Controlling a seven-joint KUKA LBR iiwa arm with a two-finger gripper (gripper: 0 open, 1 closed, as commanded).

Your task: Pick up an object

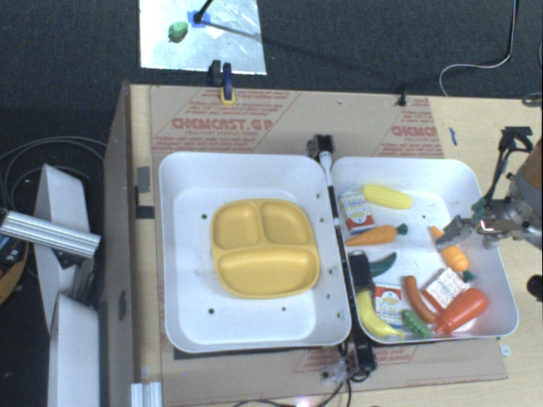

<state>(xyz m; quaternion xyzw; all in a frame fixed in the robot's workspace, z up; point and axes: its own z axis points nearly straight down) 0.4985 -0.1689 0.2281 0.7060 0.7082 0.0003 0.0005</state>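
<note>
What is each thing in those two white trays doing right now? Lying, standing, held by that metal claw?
Yellow divided plate: flat in the left bin.
Corn cob: lying near the right bin's far wall.
Long carrot: on its side.
Banana: lying at the near edge.
Gripper: low over a small orange piece; no grasp visible.

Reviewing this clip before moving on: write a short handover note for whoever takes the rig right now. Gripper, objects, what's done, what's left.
Gripper: low over the right bin, near its right wall, just above a small orange carrot; nothing visibly between its fingers.
Objects: toy foods all lie in the right bin, including a corn cob, a long carrot, a banana and a red-orange bottle. The yellow divided plate sits in the left bin.
Done: nothing lifted yet.
Left: grasp one object and lift it.
</note>
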